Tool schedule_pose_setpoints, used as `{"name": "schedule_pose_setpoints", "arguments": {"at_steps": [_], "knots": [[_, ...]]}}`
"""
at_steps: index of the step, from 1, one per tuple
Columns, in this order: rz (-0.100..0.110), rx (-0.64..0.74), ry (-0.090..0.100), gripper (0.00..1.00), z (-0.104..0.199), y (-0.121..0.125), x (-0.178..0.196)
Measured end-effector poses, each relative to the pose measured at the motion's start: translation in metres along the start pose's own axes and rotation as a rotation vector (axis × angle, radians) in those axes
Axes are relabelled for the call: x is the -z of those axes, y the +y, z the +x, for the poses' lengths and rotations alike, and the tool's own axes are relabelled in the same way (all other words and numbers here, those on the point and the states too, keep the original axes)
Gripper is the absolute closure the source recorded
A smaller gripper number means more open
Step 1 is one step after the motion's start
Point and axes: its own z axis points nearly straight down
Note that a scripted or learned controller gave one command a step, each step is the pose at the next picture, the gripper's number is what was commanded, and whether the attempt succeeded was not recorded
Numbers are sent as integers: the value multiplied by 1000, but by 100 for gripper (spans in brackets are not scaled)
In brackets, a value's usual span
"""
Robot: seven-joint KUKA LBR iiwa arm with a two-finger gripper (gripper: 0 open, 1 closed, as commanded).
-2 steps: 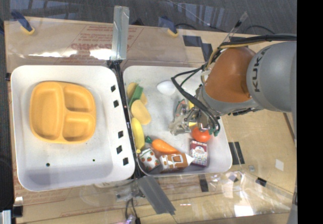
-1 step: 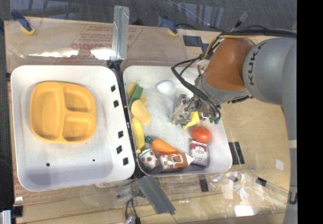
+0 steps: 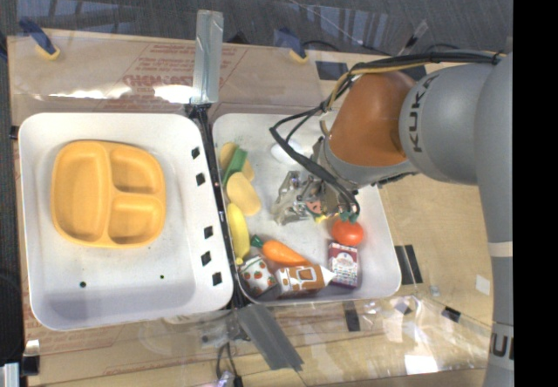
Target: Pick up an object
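Observation:
My gripper (image 3: 295,200) hangs over the middle of the right bin (image 3: 384,237), under the orange wrist band. Its metal fingers point down-left, just left of a red tomato (image 3: 347,232). Below the tomato lie a dark red carton (image 3: 344,265), an orange carrot (image 3: 282,252) and a small brown bottle (image 3: 299,276). Along the bin's left wall lie a yellow banana (image 3: 238,231), a pale yellow piece (image 3: 244,195) and a green-and-yellow item (image 3: 234,160). Nothing is visibly between the fingers.
The left bin (image 3: 35,228) holds a yellow divided tray (image 3: 108,193). A small round red-and-white object (image 3: 254,273) sits at the right bin's lower left corner. Black cables (image 3: 301,119) loop from the wrist over the bin's upper part.

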Motion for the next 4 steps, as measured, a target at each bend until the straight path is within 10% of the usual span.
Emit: {"name": "schedule_pose_setpoints", "arguments": {"at_steps": [1,2,3,4], "knots": [[1,-99,0,0,27,-57,1],[2,98,-4,0,-29,-47,1],[0,86,0,0,-11,-4,0],[4,174,-3,0,-6,-62,2]]}}
